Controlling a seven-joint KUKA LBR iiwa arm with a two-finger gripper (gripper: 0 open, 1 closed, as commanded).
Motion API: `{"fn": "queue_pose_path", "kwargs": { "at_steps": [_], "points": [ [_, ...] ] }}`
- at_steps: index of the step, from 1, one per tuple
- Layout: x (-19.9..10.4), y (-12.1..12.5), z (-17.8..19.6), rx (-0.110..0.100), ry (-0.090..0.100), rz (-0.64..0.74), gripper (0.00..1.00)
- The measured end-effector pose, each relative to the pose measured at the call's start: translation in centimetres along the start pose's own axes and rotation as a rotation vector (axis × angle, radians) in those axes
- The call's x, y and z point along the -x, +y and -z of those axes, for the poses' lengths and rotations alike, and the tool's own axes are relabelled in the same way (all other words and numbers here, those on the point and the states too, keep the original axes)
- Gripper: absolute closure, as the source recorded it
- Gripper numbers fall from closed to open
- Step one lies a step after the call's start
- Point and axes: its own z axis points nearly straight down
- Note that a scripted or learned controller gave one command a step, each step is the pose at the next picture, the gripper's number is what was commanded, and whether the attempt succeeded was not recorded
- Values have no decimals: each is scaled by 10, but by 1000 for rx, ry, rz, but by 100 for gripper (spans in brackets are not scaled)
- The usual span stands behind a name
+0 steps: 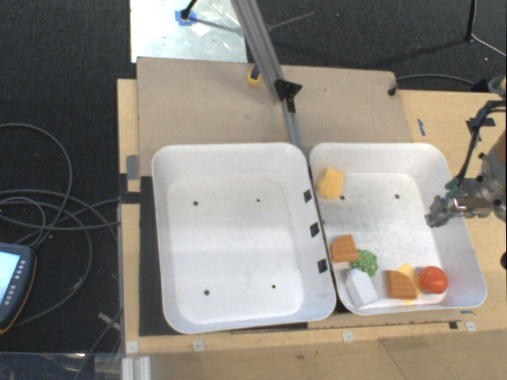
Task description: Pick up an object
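The right bin (380, 155) holds several small items. A yellow block (331, 183) lies near its back left. Along the front lie an orange waffle piece (344, 248), a green broccoli piece (365, 260), a white block (361, 289), another orange waffle piece (401, 284) with a yellow wedge (407, 271) behind it, and a red tomato (432, 279). My gripper (440, 213) hangs over the bin's right side, above and behind the tomato, with nothing visibly in it.
The left bin (170, 172) sits beside the right one, with black clips (314, 229) on the shared rim. A grey pole (261, 38) slants down to the bins' back edge. Cables and a tablet (12, 279) lie on the floor at left.
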Motion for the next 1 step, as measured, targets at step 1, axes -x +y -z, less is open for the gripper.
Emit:
{"fn": "queue_pose_path", "kwargs": {
  "at_steps": [1],
  "points": [
    [-57, 10, 8, -5, 5, 5, 100]
  ]
}}
